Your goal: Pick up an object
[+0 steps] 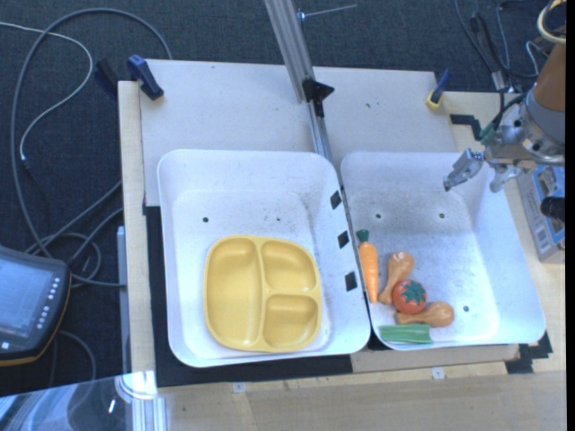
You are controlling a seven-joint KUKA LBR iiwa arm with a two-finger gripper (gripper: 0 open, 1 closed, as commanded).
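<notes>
Two bins: left one holds a yellow tray (263,293), right bin (503,241) has the toy veg bunched at its near-left corner: carrot (368,272), tomato (411,295), green pod (404,333). Gripper (476,171) hangs over the far-right rim w/ fingers spread, nothing between them (well apart from the pile). Probably parked high to keep the cam's view of the targets clear.

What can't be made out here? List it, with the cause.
- Arm: cut off by the camera view's right edge.
- Gripper: fingers small and blurred, so no telling if they are open.
- Toy food pile in the right bin: pieces overlap, hiding the undersides.
</notes>
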